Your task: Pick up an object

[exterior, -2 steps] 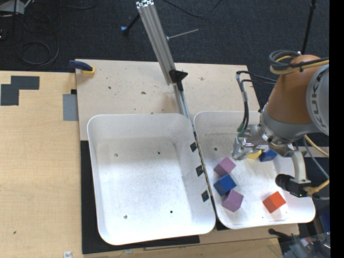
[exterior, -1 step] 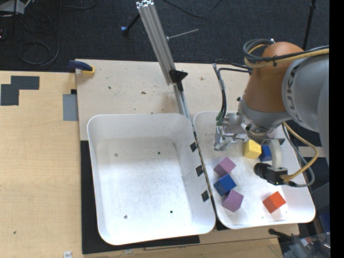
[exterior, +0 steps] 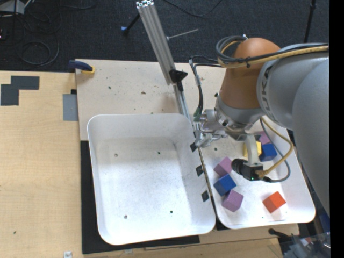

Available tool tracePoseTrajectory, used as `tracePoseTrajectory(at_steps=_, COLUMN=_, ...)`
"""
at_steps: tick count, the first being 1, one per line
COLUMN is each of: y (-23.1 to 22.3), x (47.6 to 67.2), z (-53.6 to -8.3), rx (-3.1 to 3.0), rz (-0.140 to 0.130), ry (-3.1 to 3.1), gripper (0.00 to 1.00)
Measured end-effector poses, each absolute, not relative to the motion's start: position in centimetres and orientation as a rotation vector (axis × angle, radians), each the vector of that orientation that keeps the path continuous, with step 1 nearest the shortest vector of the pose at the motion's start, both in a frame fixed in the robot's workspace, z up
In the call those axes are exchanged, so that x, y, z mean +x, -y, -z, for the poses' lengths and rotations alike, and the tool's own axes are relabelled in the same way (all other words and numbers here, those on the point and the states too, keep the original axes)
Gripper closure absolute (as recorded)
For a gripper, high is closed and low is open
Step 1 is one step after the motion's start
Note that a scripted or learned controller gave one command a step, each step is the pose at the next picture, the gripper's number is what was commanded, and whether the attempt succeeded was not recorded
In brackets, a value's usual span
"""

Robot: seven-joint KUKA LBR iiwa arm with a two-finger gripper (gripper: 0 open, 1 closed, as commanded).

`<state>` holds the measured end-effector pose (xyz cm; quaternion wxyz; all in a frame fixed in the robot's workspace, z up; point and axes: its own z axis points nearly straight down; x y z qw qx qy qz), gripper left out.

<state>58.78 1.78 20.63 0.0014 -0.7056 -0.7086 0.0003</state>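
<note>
The right bin (exterior: 304,210) holds several small cubes. A purple cube (exterior: 223,166) lies near the bin's left wall, with a blue cube (exterior: 224,184) and another purple cube (exterior: 233,200) just in front of it. An orange cube (exterior: 274,202) sits toward the front right. A second blue cube (exterior: 267,151) and a pinkish cube (exterior: 264,139) lie partly hidden under the arm. My gripper (exterior: 206,133) hangs at the back left of the right bin, close to the wall between the bins, apart from the cubes. Nothing shows in its grasp.
The left bin (exterior: 98,127) stands beside the right one, sharing a black-tabbed divider (exterior: 201,171). A slanted aluminium bar (exterior: 161,47) rises behind the bins, ending near my gripper. A blue and yellow clamp (exterior: 81,66) sits at the bench's back left corner.
</note>
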Motion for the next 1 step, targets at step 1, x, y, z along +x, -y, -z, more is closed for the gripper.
tracePoseTrajectory(at_steps=1, y=-6.48, x=60.25, z=-20.24, rx=-2.216, rz=-0.001, ry=2.224, gripper=1.0)
